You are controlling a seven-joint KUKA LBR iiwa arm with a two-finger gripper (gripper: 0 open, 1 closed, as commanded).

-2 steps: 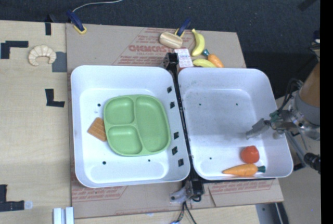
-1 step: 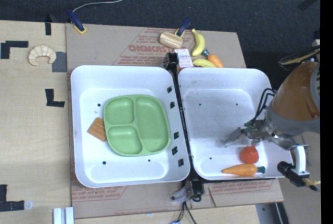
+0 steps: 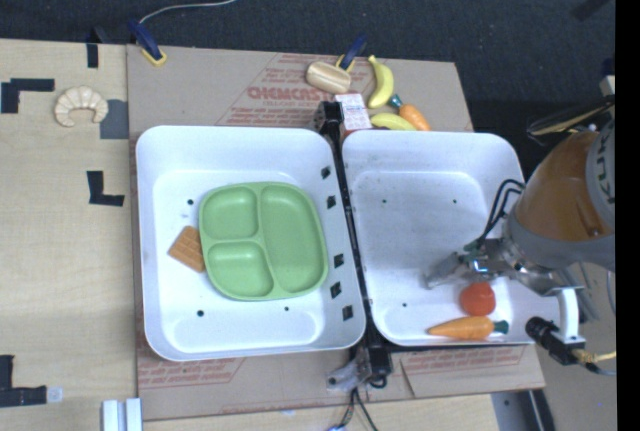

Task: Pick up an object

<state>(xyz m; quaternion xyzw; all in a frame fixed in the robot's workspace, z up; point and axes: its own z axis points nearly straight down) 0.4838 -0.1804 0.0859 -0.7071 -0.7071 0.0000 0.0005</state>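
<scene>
In the right bin a red tomato lies near the front right corner, with an orange carrot just in front of it along the front wall. My gripper hangs low over the bin floor just left of and behind the tomato, its grey fingers pointing left. Nothing shows between them. The left bin holds a green divided plate and an orange-brown wedge tucked at the plate's left edge.
Behind the bins on the cardboard lie a bread roll, two bananas, a small carton and an orange piece. A croissant rests on the bench at far left. The arm's orange band overhangs the right bin's right wall.
</scene>
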